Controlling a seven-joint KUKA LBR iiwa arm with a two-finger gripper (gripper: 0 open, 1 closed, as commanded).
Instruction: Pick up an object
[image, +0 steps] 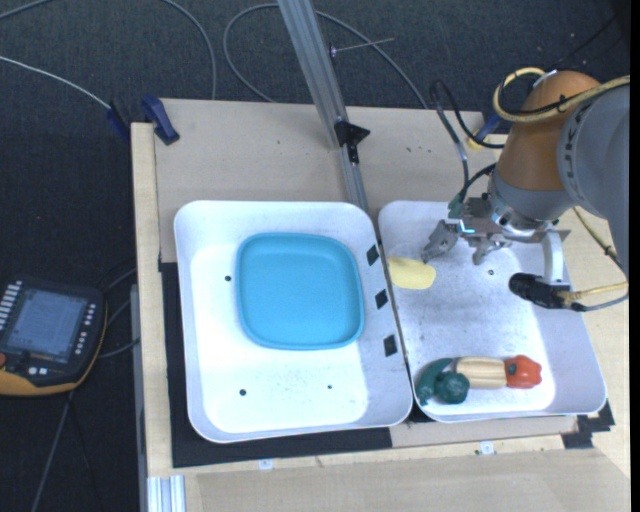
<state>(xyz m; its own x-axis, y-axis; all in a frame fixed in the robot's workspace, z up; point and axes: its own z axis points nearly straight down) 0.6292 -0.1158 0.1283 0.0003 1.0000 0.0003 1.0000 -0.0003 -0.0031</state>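
Gripper hangs with its fingers spread wide and nothing between them over the right bin, and the yellow piece lies just beside it toward that bin's left edge, long side running across.

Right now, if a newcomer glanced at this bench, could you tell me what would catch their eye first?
Probably the bright blue square plate in the middle of the left bin, the strongest colour on the bench. Next comes the grey arm's orange band at upper right, with its end effector over the right bin near a pale yellow object. Along that bin's near edge lie a dark green item, a tan piece and a red one.
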